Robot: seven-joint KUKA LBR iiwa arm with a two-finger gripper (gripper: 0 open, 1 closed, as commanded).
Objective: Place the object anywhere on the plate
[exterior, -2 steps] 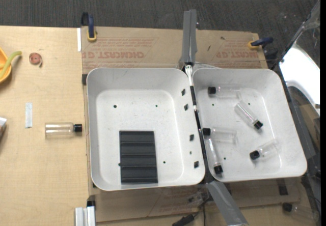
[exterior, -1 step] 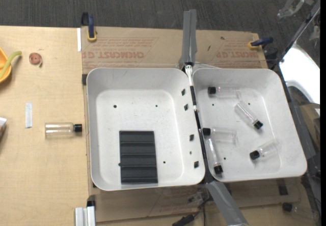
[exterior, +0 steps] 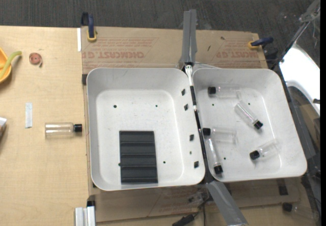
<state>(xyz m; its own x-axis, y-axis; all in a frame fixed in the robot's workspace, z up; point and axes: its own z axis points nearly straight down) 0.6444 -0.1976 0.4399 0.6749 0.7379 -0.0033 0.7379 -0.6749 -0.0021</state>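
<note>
I see dark ribbed plate [exterior: 138, 157] in left bin [exterior: 102, 87] (near front wall). Five clear vials [exterior: 248, 116] scattered in right bin [exterior: 275, 87]. Spare vial [exterior: 63, 128] on desk [exterior: 46, 179] left. Tool state: cannot tell.

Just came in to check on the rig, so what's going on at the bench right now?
Nothing is being handled at this moment. The left bin holds a dark ribbed plate lying flat near its front edge, with nothing on it. The right bin holds five clear vials with black caps, scattered and lying on their sides, for example one near the back and one at the front. Another vial lies on the wooden bench to the left. The placing has not been done yet.
</note>
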